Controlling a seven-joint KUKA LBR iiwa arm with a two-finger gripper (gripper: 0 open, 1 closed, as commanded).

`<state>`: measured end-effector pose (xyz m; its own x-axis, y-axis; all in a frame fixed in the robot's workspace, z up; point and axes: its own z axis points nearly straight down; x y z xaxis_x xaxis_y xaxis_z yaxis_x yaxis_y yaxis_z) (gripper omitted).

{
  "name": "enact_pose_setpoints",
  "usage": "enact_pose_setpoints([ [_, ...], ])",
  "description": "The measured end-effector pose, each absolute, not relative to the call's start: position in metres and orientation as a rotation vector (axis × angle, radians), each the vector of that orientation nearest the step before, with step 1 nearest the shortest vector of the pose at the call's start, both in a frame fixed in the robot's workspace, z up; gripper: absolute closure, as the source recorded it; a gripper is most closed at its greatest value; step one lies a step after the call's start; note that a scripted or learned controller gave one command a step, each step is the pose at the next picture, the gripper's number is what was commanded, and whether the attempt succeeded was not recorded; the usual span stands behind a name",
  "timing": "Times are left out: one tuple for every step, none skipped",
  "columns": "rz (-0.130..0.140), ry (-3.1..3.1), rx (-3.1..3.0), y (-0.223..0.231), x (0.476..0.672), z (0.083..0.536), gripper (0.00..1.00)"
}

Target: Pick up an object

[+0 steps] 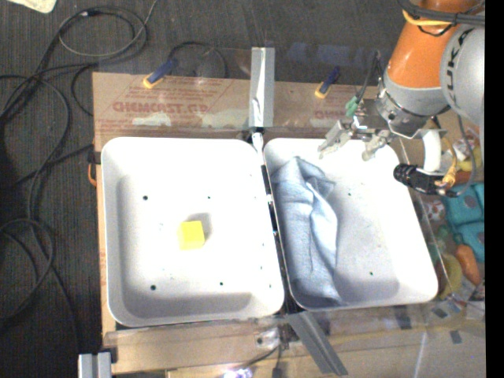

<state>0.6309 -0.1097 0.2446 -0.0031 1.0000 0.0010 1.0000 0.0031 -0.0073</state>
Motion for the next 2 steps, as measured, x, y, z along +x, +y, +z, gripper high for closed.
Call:
enact_pose_setpoints([
  [0.011,-2.313,-2.119,-0.135,0.648,0.182,0.00],
  [-0.001,-2.337,-2.098,-0.140,0.627,0.093,0.00],
])
